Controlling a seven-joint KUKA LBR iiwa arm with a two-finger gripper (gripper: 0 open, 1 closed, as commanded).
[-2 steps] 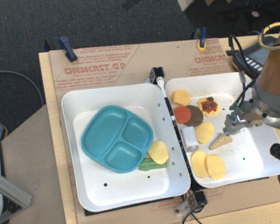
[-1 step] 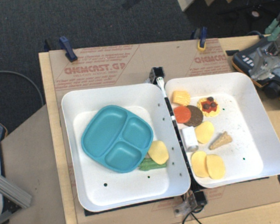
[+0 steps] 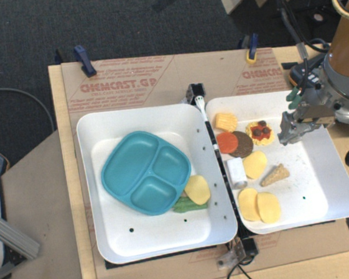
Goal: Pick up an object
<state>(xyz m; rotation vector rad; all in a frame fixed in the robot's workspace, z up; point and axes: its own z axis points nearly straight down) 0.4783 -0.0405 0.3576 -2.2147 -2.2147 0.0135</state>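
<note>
The right bin [image 3: 323,203] holds several toy foods: a yellow ridged piece [image 3: 226,122], an orange disc [image 3: 226,142] against a brown disc [image 3: 244,144], a small tart with red berries [image 3: 260,131], a white block [image 3: 236,171], a pale yellow lump [image 3: 255,165], a tan wedge [image 3: 275,175] and two yellow rounds [image 3: 260,206]. My gripper [image 3: 289,131] hangs over this bin's upper middle, just right of the berry tart. I see nothing held in it.
In the left bin [image 3: 104,237] lie a teal divided plate [image 3: 145,172], a yellow lump [image 3: 198,190] and a green piece [image 3: 188,205] under it. Clamps [image 3: 84,60] grip the board's far edge. A black clip [image 3: 195,93] sits between the bins.
</note>
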